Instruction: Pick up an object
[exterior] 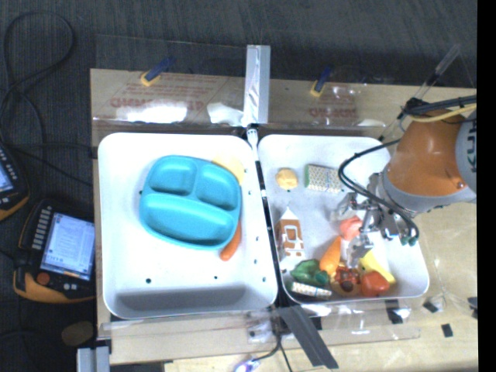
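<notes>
My gripper [358, 248] reaches down into the front right part of the right bin [341, 147], over a heap of toy food. Under and around it lie a pink-red piece [349, 227], an orange carrot [331, 255], a yellow piece [375, 264] and a red tomato [375, 284]. A green pepper [308, 270] lies to the left of the heap. The gripper's tip is buried among these pieces, and I cannot make out anything held in it.
Further back in the right bin are a small yellow item [287, 178], a green-dotted white block [322, 177] and a white and orange carton [290, 235]. The left bin [124, 285] holds a blue divided plate [190, 200] with an orange piece [232, 241] at its edge.
</notes>
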{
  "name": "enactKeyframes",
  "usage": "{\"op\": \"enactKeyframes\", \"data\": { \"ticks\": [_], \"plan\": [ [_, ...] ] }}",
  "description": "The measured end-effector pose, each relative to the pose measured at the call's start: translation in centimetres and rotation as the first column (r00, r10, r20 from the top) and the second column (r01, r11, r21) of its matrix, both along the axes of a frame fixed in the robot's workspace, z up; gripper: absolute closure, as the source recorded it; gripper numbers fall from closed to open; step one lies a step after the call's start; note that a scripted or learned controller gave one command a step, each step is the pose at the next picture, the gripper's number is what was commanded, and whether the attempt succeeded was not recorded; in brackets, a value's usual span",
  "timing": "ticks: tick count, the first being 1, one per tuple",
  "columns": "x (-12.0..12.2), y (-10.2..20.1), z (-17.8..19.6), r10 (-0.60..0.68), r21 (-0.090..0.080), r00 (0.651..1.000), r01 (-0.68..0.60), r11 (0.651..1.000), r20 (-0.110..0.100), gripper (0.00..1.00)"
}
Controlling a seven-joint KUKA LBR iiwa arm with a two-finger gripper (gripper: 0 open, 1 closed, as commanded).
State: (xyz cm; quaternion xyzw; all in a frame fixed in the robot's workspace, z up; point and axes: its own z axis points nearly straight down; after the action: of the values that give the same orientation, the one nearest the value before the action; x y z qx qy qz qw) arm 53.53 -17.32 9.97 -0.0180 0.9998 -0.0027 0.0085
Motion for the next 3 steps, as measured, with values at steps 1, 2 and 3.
{"op": "enactKeyframes", "data": {
  "ticks": [1, 2, 3],
  "plan": [
    [2.1, 4.1, -0.6, 0.077, -0.005, 0.997, -0.077, 0.997, -0.003, 0.0],
    [6.3, -4.4, -0.6, -0.033, -0.001, 0.999, 0.033, 0.999, 0.003, 0.0],
    [12.4, -5.1, -0.8, -0.29, 0.004, 0.957, 0.29, 0.957, -0.007, 0.0]
  ]
}}
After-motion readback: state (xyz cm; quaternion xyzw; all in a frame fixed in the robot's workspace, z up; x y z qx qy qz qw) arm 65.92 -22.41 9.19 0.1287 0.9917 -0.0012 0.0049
